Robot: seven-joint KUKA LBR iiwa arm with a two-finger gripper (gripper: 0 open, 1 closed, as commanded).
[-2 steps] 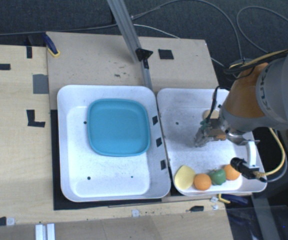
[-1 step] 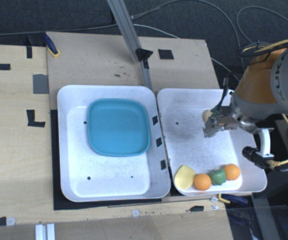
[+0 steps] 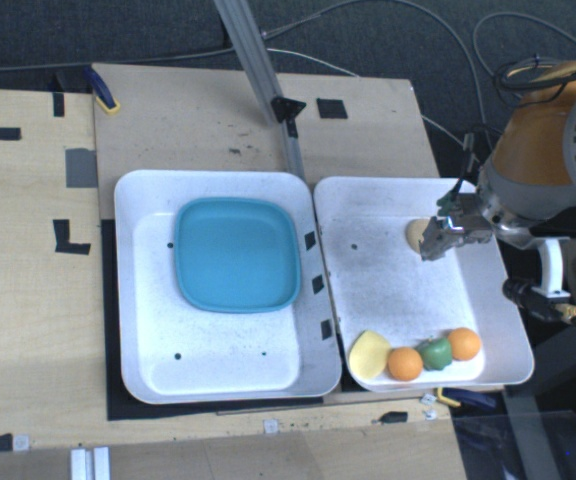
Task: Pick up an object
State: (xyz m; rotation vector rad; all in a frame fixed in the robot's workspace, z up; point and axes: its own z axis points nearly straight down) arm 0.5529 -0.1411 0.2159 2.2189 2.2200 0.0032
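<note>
The grey two-finger gripper (image 3: 438,240) sits low over the right white bin (image 3: 388,278), at the frame's right of centre, directly beside a small round beige object (image 3: 416,233) that touches its left side. Whether its fingers are spread or pressed together cannot be told from here. Along the bin's lower edge lie a pale yellow piece (image 3: 368,354), two orange balls (image 3: 404,364) and a green item (image 3: 435,353), probably gathered there by the bin's slope. The left bin (image 3: 143,268) carries a square blue plate (image 3: 236,254).
</note>
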